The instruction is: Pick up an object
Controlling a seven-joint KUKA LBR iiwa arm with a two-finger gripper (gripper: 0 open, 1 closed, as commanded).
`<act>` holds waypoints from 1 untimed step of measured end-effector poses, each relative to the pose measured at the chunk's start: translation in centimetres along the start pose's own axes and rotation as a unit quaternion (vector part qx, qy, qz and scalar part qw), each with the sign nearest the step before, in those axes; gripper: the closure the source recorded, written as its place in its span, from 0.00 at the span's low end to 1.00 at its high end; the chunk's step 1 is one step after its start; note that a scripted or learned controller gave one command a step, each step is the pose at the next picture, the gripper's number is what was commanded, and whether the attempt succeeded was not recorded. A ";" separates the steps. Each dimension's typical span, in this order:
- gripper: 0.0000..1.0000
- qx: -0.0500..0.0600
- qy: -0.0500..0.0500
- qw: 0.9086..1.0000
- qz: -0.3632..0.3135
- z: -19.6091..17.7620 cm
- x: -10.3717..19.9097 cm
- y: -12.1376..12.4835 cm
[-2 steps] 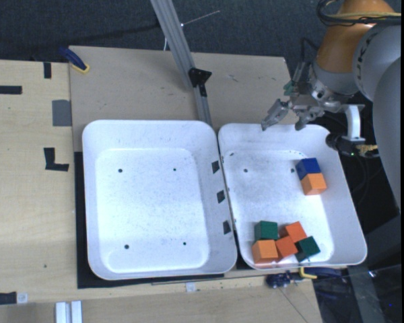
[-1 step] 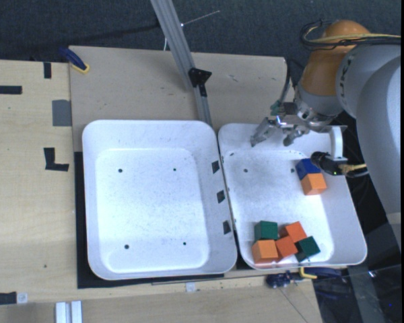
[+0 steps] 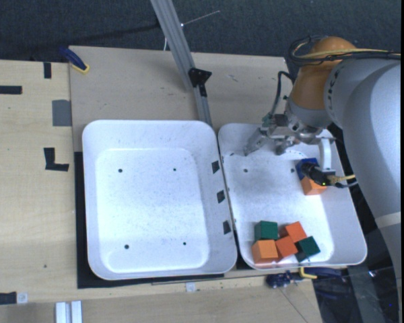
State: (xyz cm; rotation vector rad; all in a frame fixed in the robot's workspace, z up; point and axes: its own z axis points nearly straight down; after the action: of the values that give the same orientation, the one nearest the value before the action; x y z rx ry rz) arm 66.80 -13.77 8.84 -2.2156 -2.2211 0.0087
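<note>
I see a tan bench (image 3: 135,86) carrying two shallow white bins side by side, the left bin (image 3: 94,180) beside the right bin (image 3: 256,180). My gripper (image 3: 283,136) hangs over the right bin's far end, though I cannot tell its state from here. An orange block (image 3: 314,187) lies near the right wall, and a cluster of orange and green blocks (image 3: 285,241) sits well apart at the near end.
</note>
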 end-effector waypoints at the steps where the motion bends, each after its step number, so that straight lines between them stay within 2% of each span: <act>1: 1.00 -0.002 0.000 1.000 -0.001 -1.3 0.1 0.1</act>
State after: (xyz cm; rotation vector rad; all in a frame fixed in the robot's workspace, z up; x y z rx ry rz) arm 66.95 -13.71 10.16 -2.2160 -2.2249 0.0038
